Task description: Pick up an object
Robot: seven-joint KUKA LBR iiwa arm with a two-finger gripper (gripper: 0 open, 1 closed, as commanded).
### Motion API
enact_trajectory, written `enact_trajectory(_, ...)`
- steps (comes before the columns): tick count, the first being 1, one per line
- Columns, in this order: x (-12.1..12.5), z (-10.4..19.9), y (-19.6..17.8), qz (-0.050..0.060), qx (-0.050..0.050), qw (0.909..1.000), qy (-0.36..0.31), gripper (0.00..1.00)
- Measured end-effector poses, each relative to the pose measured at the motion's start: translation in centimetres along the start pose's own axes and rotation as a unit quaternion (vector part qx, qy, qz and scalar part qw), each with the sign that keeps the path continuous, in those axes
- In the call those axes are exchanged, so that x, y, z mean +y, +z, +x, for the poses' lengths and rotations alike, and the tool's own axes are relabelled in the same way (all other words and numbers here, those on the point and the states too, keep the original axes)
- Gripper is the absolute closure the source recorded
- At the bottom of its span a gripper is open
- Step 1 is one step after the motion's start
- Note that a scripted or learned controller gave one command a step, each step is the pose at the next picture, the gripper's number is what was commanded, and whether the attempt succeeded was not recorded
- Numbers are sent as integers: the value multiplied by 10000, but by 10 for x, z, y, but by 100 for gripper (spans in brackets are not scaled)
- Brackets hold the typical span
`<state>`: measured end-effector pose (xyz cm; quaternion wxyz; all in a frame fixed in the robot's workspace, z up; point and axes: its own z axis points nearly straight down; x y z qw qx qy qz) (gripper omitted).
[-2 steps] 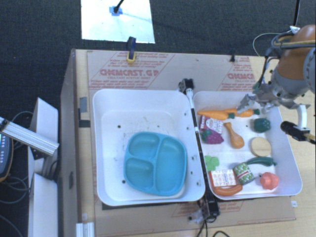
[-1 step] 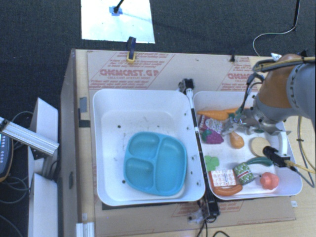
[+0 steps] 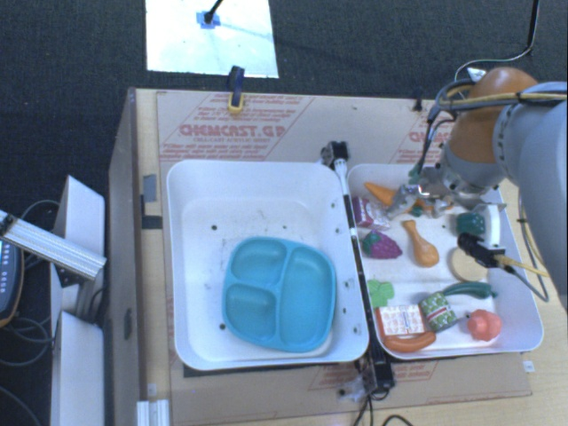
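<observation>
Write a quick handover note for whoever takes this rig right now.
End effector: low over the far end of the right bin, by the orange carrot; nothing visibly between its fingers.
Right bin: carrot, purple grapes, tan drumstick, green can.
Left bin: blue divided plate.
Done: no pick visible.
Left: grasp and lift one object.

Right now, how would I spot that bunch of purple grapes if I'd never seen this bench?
Find the right-hand white bin, crowded with toy food. Along its left wall, about halfway down, lies the purple grape bunch, just left of a tan drumstick-shaped piece. It is the only dark purple, bumpy item there.
</observation>
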<state>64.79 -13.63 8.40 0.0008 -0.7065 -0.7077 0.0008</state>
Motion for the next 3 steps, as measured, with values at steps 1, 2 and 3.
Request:
enact_trajectory(1,-63,19,0,-17,-4,10000,5,0)
enact_trajectory(2,-4,-4,-1,-20,-5,10000,-9,0)
enact_trajectory(3,-3,-4,-12,-40,-8,10000,-22,100)
